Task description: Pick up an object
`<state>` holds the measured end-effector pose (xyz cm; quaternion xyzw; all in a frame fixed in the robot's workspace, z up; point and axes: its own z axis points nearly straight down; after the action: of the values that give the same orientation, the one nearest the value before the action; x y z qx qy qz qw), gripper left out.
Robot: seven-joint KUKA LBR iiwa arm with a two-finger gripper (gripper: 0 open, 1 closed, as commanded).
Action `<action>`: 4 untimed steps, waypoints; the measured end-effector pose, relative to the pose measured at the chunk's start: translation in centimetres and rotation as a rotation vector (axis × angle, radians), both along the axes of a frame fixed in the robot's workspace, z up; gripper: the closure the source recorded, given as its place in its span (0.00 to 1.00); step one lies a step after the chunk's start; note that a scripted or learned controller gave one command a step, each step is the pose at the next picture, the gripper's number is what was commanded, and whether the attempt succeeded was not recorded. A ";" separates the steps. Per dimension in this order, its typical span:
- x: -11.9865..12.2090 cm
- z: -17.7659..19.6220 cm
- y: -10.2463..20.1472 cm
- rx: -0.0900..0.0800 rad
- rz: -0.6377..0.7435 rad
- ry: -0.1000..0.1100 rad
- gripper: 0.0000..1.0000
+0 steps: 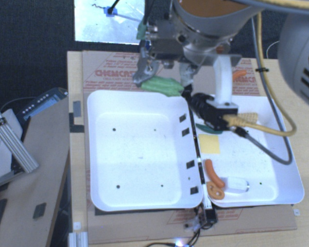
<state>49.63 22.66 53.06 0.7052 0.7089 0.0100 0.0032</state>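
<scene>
Currently the gripper (164,76) hangs over the left bin's (103,117) far rim, its fingers (143,72) clamped on a green soft object (162,85), lifted above the rim.

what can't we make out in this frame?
- Green object: sits between the fingers of the gripper at the left bin's far rim; lifted or resting there, unclear.
- Right bin: far part covered by the arm and cables.
- Orange piece: mostly behind the white bracket.
- Clear item beside the orange tool: too faint to identify.
</scene>
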 end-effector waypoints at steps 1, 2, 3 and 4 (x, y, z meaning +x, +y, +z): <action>-1.0 0.5 -2.5 -0.008 -0.005 0.016 1.00; -1.1 -12.0 -1.1 -0.014 -0.003 0.030 1.00; -1.0 1.2 -0.8 -0.002 0.000 0.004 1.00; -1.1 -11.2 0.8 -0.014 -0.002 0.029 1.00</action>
<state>48.52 23.51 41.91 0.7060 0.7082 -0.0054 -0.0022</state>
